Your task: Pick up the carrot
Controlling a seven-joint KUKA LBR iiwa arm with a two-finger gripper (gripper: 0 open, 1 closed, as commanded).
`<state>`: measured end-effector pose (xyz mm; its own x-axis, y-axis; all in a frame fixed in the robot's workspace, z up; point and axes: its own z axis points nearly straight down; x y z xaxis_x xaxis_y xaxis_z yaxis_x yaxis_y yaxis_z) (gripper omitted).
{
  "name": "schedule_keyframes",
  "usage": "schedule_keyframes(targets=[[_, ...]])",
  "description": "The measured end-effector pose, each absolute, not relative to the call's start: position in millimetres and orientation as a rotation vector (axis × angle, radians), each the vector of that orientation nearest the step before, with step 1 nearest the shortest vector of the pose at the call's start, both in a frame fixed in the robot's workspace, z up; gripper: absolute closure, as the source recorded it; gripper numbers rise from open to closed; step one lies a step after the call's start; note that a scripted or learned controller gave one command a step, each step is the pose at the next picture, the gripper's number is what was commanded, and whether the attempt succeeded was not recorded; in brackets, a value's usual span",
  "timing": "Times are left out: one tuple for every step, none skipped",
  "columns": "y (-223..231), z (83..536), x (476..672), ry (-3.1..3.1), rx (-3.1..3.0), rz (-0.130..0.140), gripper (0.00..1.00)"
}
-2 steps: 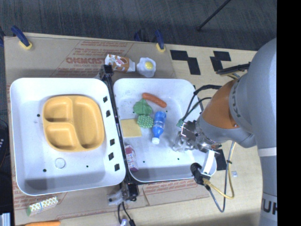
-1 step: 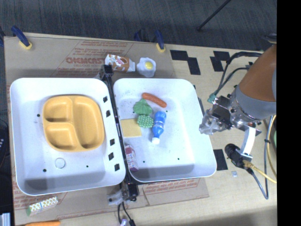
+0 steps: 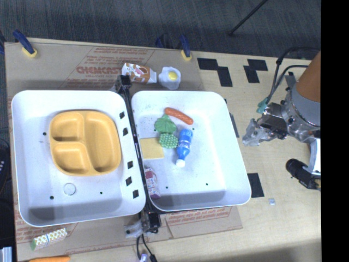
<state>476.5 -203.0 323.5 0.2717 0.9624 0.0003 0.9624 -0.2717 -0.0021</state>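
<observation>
The carrot (image 3: pixel 179 115) is a small orange-red stick lying near the back of the right bin (image 3: pixel 210 165), just behind a green broccoli piece (image 3: pixel 164 125). My gripper (image 3: pixel 254 133) hangs outside that bin, over the bench just to the right of its right rim, well apart from the carrot. Nothing shows in its grasp. The arm's orange band and grey wrist sit at the right edge of the view.
In the right bin, close to the carrot, lie a green bumpy item (image 3: pixel 169 141), a blue bottle (image 3: pixel 184 145), a yellow slice (image 3: pixel 151 148) and a small packet (image 3: pixel 150 181). The left bin (image 3: pixel 32 190) holds a yellow divided plate (image 3: pixel 85 142). Behind the bins sit a brown carton (image 3: pixel 137 72) and a toy egg (image 3: pixel 170 77).
</observation>
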Motion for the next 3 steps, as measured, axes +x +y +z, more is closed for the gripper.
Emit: schedule_keyframes(targets=[[-166.8, 154.0, 475.7, -1.879, -2.510, 0.004, 1.00], [-176.4, 256.7, 476.6, -2.151, -2.288, 0.002, 1.00], [-202.3, 309.9, 476.6, -2.398, -2.029, 0.001, 1.00]])
